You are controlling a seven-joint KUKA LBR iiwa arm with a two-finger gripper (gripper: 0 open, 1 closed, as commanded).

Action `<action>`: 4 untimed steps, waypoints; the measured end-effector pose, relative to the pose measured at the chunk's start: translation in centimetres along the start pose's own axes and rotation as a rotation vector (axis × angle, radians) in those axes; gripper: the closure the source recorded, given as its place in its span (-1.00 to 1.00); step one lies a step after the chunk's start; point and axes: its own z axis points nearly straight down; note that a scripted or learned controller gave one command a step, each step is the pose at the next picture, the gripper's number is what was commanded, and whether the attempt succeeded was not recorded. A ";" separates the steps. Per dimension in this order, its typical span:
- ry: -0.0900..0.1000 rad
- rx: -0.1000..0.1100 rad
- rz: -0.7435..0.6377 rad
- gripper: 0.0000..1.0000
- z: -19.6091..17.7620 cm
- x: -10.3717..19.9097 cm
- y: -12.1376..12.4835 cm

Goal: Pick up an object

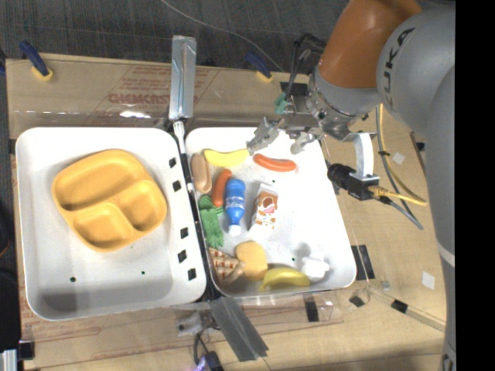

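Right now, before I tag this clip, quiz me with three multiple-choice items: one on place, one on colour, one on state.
1. Where is the yellow divided tray?
A. left bin
B. right bin
C. bench

2. What colour is the bottle in the right bin?
A. red
B. blue
C. black

3. The pincer is:
A. gripping the bottle
B. inside the tray
C. open, holding nothing

Answers: 1 A, the tray lies in the left bin. 2 B, its body is blue with a white cap. 3 C, its fingers stand spread above the bin's far end.

Grey rounded arm [421, 52] with black lettering, wide orange band [363, 33] above the wrist, metal gripper [285, 134] with thin silver parts, black cables beside the band
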 end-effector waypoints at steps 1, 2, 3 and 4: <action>0.001 0.008 0.162 -1.00 11.2 0.9 -5.2; 0.001 0.001 0.329 -1.00 19.2 1.0 -0.5; 0.001 0.001 0.327 1.00 18.1 1.0 -0.4; 0.003 -0.009 0.383 1.00 8.6 2.9 1.8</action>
